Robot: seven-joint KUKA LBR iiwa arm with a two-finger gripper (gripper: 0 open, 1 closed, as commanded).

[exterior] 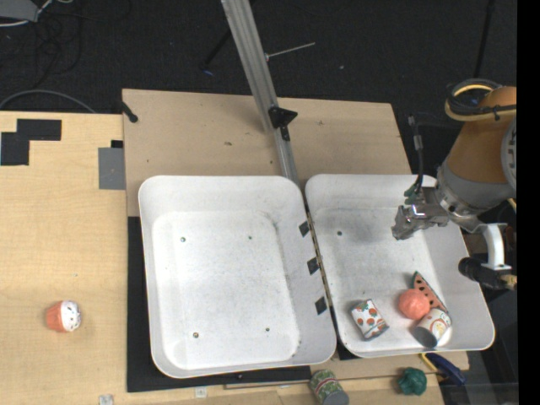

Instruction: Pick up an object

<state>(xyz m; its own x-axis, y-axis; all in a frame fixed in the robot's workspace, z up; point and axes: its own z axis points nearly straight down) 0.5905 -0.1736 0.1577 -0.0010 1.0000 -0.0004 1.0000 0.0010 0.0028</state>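
Four small things lie together in the near right corner of the right bin (337, 194): a white block with red spots (368, 319), tilted on the bin floor; an orange-pink ball (413, 304) just to its right; a dark red wedge with pale dots (427, 288) touching the ball's far side; and a short can with a patterned wrapper (434, 326) lying on its side against the ball's near side, close to the bin's rim. The gripper (408, 224) is over the far right part of the same bin, well apart from that cluster and with nothing between its fingers; whether it is released or clenched cannot be told from this angle. Behind it the arm's orange band (483, 150) and grey wrist come in from the right. The left bin (160, 194) sits beside the right one, their rims meeting at a row of black clips (313, 265). Outside the bins, an orange and white ball (63, 316) rests on the pale wood bench at the far left, and a green lump (412, 381) and a small patterned can (326, 386) lie on the bench just in front of the right bin. A metal rail (257, 74) slants up from between the bins.
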